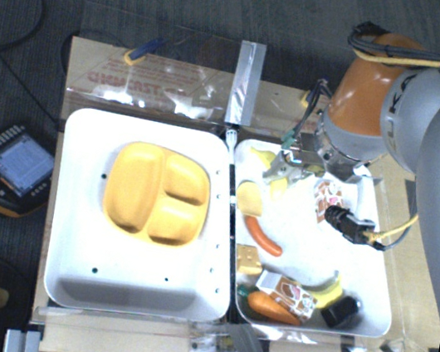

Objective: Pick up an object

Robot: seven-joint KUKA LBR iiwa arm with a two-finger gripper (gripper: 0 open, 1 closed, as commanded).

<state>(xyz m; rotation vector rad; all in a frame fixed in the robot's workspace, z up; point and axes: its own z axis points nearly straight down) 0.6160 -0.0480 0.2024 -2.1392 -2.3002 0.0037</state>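
White bins [60,269], gripper [287,164] over toys

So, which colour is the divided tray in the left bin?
Yellow; the tray shows clearly in the camera view.

Red lettering runs across the clear plastic sheet [156,84] at twelve o'clock above the left bin, too blurred to read. A dark letter "K" marks the arm [398,99].
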